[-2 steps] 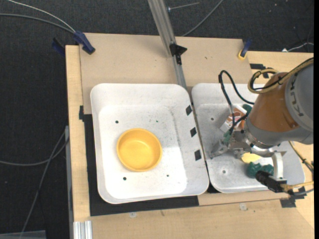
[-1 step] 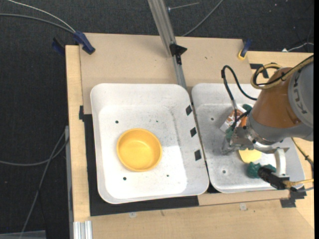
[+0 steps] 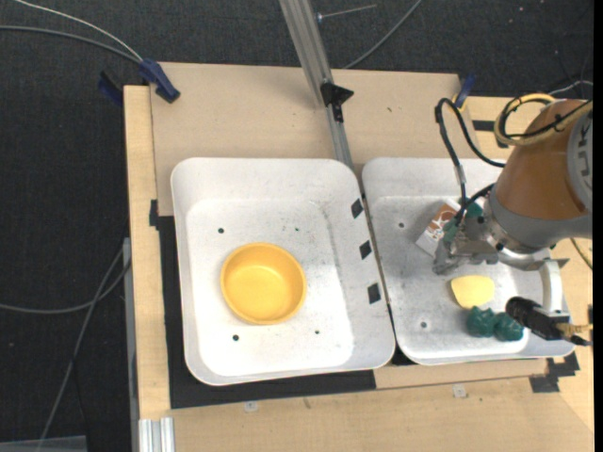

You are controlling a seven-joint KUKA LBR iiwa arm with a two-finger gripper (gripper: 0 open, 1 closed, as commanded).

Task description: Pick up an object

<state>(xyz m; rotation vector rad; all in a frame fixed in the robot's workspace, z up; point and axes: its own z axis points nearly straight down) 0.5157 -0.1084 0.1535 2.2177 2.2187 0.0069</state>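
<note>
- Bins: the left bin point(image 3: 203, 252) holds a yellow bowl point(image 3: 263, 282); the right bin point(image 3: 400, 252) holds a pale yellow object point(image 3: 472, 291) and a green object point(image 3: 493, 324) near its front edge.
- Arm point(image 3: 542, 186) reaches in from the right, its gripper point(image 3: 454, 252) low over the right bin, just above the pale yellow object; its grip state cannot be told.

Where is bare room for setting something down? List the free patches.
Left bin: bare floor all round the yellow bowl. Right bin: bare along its left side. Crowded at its right, where the claw, a yellow piece and a green object cluster.
</note>
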